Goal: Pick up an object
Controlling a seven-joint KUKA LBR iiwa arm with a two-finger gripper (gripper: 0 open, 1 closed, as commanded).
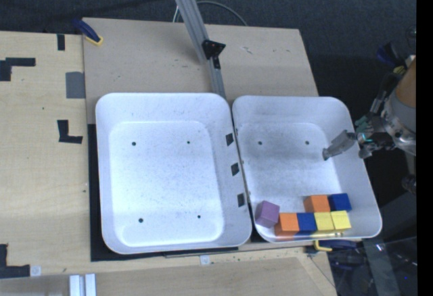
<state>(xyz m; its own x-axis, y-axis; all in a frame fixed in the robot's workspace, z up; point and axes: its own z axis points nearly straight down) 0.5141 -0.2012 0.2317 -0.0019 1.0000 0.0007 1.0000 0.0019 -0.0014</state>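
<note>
- The gripper hangs over the right rim of the right bin, at about three o'clock in that bin; whether the claw is spread or pressed together cannot be told, and nothing shows in it.
- The task's things, a cluster of blocks, sit near the bin's front wall, at five o'clock from the claw and well apart from it.
- The blocks touch one another: orange, blue and yellow in tight rows, with a purple block just beside them at nine o'clock.
- Likely risk: a descent into the packed rows wedges a finger on top of a neighbour, or the front wall blocks the approach.
- The left bin lies at nine o'clock.
</note>
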